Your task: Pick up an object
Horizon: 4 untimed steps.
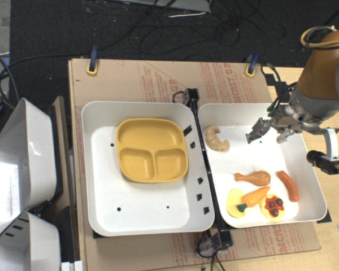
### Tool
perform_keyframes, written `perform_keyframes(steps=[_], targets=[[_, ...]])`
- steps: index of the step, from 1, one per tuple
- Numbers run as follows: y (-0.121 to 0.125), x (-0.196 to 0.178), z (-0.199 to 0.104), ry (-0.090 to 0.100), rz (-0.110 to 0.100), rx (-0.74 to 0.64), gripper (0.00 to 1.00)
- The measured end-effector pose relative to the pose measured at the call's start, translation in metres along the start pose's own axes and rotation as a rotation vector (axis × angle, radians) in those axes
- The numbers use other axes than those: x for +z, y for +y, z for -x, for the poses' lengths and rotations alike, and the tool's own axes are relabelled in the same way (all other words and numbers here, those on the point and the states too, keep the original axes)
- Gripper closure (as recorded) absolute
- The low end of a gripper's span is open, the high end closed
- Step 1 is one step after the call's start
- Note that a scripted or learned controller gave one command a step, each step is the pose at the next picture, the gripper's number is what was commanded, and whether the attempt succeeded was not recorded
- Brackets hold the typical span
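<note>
The camera view shows the gripper (269,130) hanging over the far part of the right bin (311,168), with its two dark fingers spread apart and nothing between them. The toy food sits in this same bin. A pale croissant (217,139) lies out to the left of the jaws, near the wall that the two bins share. Nearer the camera than the jaws lies a brown chicken drumstick (253,178), and just right of that a red sausage (288,185) lies at a slant. Past those, at the near edge of the bin, an orange carrot (253,197) rests across a flat yellow piece (233,202) (I cannot tell what food it is), and beside it sits a small pile of red berries (274,204). None of these touch the jaws. Far off to the left of the jaws, the left bin (101,208) holds a yellow plate (152,149) with three sections. Both bins rest on a brown board (158,75).
</note>
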<state>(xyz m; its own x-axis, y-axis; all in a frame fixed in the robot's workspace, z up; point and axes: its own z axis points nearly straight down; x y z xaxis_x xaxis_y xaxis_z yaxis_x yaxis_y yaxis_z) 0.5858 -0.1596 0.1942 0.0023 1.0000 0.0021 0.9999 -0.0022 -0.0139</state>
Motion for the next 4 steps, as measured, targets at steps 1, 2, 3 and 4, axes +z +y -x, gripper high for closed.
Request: perform_keyframes(steps=[1,2,3,4], targets=[[0.003,-0.008,-0.001,-0.002,0.014,-0.003,0.00],[0.000,0.056,0.000,-0.001,0.008,-0.001,0.00],[0.000,0.105,0.000,-0.001,0.010,-0.001,0.00],[0.001,0.092,0.000,-0.002,0.014,-0.001,1.00]])
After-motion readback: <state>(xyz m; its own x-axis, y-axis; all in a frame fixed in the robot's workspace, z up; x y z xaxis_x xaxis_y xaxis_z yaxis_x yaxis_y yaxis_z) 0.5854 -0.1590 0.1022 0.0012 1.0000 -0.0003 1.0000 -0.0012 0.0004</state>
